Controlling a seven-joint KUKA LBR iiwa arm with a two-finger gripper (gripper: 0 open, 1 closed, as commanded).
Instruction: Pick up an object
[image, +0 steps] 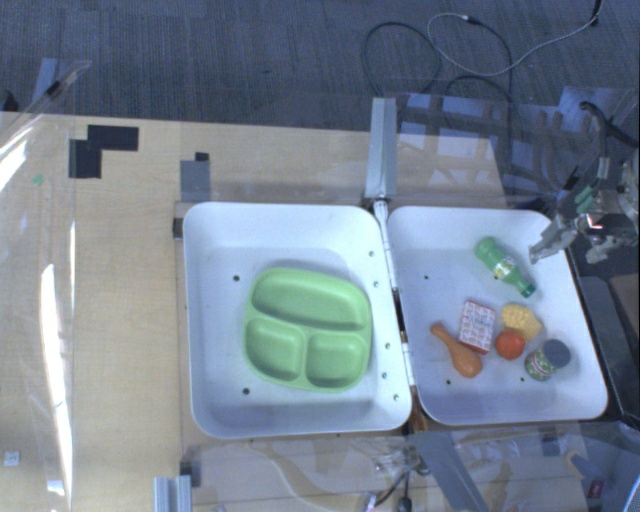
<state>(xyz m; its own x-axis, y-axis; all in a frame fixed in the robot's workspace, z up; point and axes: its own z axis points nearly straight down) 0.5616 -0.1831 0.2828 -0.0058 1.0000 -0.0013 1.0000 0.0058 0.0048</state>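
Two white bins: left bin (205, 300), right bin (440, 395)
Left bin: one green divided plate (306, 328), three compartments
Right bin: six items — one green bottle (503, 266), one orange drumstick (457, 351), one red-white checkered packet (476, 326), one yellow corn piece (521, 320), one red tomato (510, 345), one small can (546, 361)

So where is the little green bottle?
The green bottle lies tilted in the right bin, near its back right corner, above the yellow corn and just left of the gripper.
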